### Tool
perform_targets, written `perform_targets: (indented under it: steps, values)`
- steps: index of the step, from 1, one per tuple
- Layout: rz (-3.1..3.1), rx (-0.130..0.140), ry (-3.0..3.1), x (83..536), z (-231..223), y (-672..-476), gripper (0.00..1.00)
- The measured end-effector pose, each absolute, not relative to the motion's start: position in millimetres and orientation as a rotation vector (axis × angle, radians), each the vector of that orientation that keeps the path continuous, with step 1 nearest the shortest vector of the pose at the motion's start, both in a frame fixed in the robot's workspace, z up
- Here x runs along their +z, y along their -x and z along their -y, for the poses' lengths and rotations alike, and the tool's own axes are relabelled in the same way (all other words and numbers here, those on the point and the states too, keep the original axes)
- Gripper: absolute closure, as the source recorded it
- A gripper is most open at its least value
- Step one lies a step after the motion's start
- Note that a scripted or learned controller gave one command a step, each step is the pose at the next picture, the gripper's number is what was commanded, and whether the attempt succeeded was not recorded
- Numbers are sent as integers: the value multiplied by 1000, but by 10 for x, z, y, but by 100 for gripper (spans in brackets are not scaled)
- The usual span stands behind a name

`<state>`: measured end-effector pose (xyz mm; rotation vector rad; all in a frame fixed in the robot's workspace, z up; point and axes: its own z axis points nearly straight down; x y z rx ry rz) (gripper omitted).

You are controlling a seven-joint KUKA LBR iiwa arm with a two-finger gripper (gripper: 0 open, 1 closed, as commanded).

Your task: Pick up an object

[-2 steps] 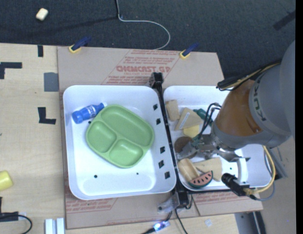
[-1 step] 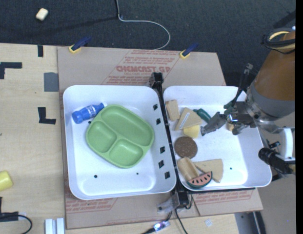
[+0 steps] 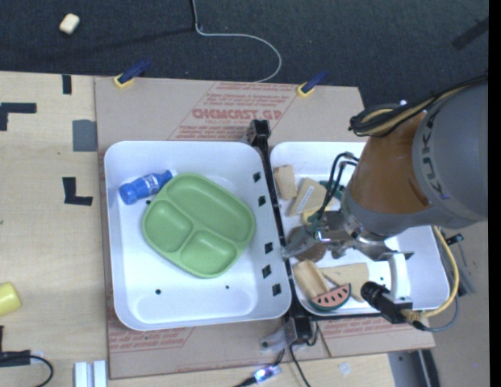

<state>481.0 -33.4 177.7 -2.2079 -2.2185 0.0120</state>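
My gripper (image 3: 308, 244) is low in the right bin (image 3: 434, 293), near its left wall, and the grey and orange arm hides much of that bin. Under and beside the gripper lies a small brown object (image 3: 317, 253), partly hidden. A tan wooden block (image 3: 309, 279) lies just in front of it, next to a watermelon-slice toy (image 3: 331, 298). Two more pale blocks (image 3: 284, 181) (image 3: 306, 197) lie behind the gripper. Whether anything is held cannot be seen.
The left bin (image 3: 129, 297) holds a green divided plate (image 3: 199, 224) and a blue bottle (image 3: 144, 187) at its back left. A black divider (image 3: 270, 216) runs between the bins. A yellow object (image 3: 4, 299) lies at the far left of the bench.
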Motion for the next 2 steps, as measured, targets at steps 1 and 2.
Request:
perform_targets:
  steps: [1,2]
  values:
    - [2220,5,2216,1932,362,-4825,100]
    - [2226,-3,2217,3027,-339,-4844,100]
